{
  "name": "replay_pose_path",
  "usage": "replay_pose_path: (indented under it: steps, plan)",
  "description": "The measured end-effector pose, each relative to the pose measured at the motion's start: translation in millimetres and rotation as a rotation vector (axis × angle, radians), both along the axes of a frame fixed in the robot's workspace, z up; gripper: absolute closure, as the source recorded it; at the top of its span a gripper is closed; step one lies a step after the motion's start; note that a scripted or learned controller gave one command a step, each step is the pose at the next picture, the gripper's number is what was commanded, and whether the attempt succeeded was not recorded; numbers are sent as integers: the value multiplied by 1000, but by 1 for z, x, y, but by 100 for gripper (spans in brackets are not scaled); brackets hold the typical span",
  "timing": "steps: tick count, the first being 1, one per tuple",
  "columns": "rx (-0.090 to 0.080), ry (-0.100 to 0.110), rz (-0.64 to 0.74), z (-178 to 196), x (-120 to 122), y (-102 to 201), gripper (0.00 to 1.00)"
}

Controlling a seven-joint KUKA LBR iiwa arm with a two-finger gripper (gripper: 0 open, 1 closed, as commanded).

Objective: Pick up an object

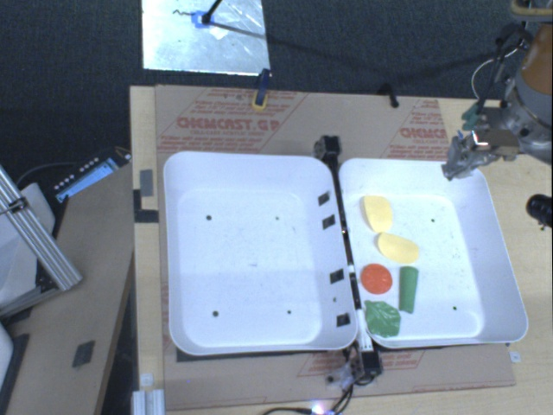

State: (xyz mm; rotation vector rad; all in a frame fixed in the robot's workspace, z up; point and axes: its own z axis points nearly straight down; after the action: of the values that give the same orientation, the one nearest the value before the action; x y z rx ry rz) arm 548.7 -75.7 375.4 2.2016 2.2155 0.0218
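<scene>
Tabletop (216, 115) is brown board with two white plastic bins. Right bin (497, 258), nearest first: crumpled green piece (383, 317), green stick (408, 288), round orange disc (376, 277), two smooth yellow ovals (397, 247). Gripper (455, 164) hangs over the far rim; can't tell fingers' state. Best bet: drop straight onto the far oval (376, 212), it's least crowded.

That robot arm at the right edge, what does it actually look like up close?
The grey KUKA arm is a rounded, bulky column with black cables looping beside it. It ends in a small grey metal two-finger gripper with boxy parts. A tan ring sits at the arm's top edge. Finer markings are too blurred to read.
</scene>
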Motion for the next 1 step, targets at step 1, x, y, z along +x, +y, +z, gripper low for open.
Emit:
replay_pose_path:
  steps: [1]
  plan:
    - [1, 0, -2, 170, -50, -6, 100]
